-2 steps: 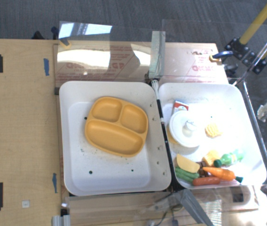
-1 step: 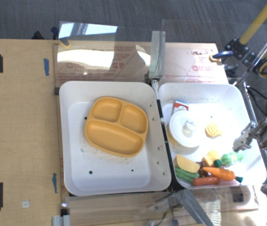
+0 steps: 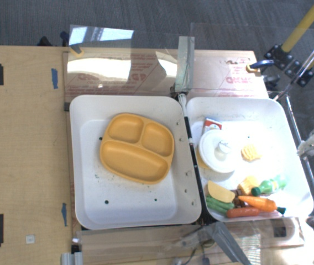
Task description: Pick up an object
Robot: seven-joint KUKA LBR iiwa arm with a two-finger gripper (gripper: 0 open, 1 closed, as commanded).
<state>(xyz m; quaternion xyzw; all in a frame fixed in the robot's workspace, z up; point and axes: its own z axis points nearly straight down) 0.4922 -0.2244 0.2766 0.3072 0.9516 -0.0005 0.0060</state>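
Toy carrot (image 3: 258,203) beside green vegetable (image 3: 219,205) — white lid (image 3: 219,150) near, yellow plate (image 3: 137,147) left bin, tool state untellable

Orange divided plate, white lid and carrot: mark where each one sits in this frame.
Orange divided plate (image 3: 137,147), camera view, centre where its dividers meet.
White lid (image 3: 221,150), camera view, around its knob.
Carrot (image 3: 258,203), camera view, middle of its orange body.

Red print on clear panels (image 3: 146,73) behind white bins (image 3: 79,164) — mirrored, too faint to read. Second patch of red print on panel behind right bin (image 3: 235,70) — also illegible. No other text, number or brand readable.
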